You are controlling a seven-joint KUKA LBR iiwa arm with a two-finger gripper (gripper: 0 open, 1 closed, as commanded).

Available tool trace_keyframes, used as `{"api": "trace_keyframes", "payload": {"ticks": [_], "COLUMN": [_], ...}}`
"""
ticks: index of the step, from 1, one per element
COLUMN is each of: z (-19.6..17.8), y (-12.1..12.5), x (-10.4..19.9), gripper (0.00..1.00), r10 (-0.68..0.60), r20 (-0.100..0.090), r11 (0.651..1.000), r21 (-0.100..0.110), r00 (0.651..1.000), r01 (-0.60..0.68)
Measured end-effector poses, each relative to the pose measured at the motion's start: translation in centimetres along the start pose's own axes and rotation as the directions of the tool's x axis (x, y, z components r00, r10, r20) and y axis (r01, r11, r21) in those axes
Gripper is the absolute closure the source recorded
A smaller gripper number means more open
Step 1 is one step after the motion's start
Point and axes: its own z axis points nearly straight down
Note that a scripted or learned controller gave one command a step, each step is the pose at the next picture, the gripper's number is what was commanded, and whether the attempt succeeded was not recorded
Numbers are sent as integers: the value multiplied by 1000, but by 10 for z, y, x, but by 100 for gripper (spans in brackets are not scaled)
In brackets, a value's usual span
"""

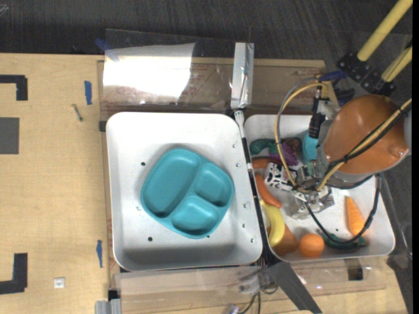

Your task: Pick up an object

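Note:
The arm's orange band (363, 136) hangs over the right bin (383, 241), and my gripper (313, 195) reaches down into the middle of it among the toys. Around it lie a banana (275, 222), an orange (312, 244), a carrot (354, 216), a long orange piece (265, 187), a black-and-white spotted item (275, 174), a purple item (287, 152) and a teal item (262, 146). Cables and the wrist hide the fingertips, and nothing can be seen between them.
The left bin (131, 241) holds a teal divided plate (188, 191) near its middle. A divider wall (252, 195) separates the two bins. Black and yellow cables (288, 110) loop over the right bin. Yellow poles (393, 18) stand at the upper right.

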Motion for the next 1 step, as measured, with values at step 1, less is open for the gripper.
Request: {"api": "trace_keyframes", "payload": {"ticks": [1], "z": [1], "y": [-65], "x": [-9], "gripper": [100], "r10": [174], "r20": [2], "r11": [985], "r21": [4], "r00": [985], "r01": [-174]}}
